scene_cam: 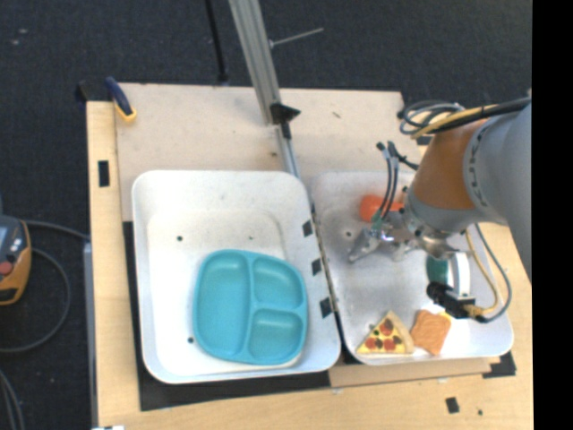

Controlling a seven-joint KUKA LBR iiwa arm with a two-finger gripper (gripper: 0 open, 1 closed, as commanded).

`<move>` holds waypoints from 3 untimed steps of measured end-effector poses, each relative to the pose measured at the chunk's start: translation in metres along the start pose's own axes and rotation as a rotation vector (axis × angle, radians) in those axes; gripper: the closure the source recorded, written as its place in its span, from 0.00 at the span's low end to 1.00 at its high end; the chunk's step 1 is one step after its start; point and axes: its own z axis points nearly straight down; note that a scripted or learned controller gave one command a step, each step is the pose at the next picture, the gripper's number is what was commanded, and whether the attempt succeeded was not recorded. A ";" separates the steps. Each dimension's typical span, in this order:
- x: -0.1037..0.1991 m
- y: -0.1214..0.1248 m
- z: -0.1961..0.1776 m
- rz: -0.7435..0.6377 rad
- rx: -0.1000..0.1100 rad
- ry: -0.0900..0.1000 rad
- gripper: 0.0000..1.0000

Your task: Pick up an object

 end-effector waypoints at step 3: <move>-0.009 0.014 -0.113 -0.004 -0.007 -0.001 1.00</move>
